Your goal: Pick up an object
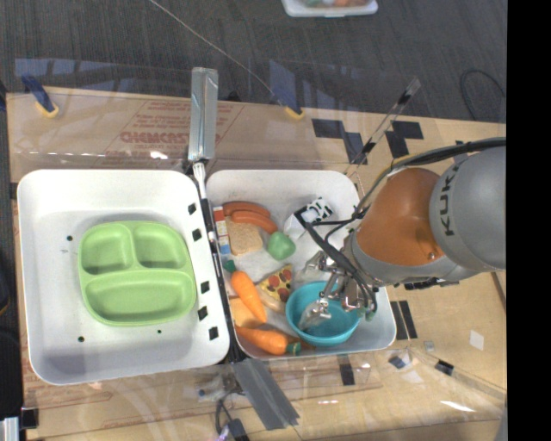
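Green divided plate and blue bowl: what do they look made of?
Green divided plate: likely moulded plastic, matte to satin. It has a uniform pale green colour, rounded compartment ridges and only soft highlights. Blue bowl: probably plastic too, slightly glossier, with an even teal colour and a thin smooth rim with a faint sheen. Glazed ceramic cannot be ruled out by look alone.

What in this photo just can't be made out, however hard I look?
Camera view:
- Inside of the round blue bowl: partly covered by the gripper above it.
- Right side of the right-hand white bin: hidden under the grey arm with its orange band.
- Small black-and-white object: too small to identify.
- White tray at the top: cut off by the picture's edge.
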Tool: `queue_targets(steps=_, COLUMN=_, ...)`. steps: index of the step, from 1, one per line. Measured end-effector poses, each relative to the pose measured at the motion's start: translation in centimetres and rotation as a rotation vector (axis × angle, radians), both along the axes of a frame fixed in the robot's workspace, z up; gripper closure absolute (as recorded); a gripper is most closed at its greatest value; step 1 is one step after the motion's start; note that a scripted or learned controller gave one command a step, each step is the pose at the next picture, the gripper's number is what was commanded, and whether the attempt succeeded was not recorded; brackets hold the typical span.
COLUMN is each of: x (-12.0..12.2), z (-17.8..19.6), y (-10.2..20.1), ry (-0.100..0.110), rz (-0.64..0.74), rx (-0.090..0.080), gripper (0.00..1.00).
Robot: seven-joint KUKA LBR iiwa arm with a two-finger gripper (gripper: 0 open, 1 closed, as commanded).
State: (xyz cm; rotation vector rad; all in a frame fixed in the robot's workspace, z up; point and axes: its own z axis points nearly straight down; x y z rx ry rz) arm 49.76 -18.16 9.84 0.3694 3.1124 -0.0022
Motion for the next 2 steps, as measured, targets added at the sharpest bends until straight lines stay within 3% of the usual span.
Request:
queue_targets(steps=1, x=0.7, z=1.5, y=0.1, ry=-0.018, rz=0.009, rx=-0.005, gripper=1.0)
queue_targets(steps=2, x=3.0, z=7.8, y=7.3, ry=0.0, rz=-0.273, rx=0.003, gripper=1.0)
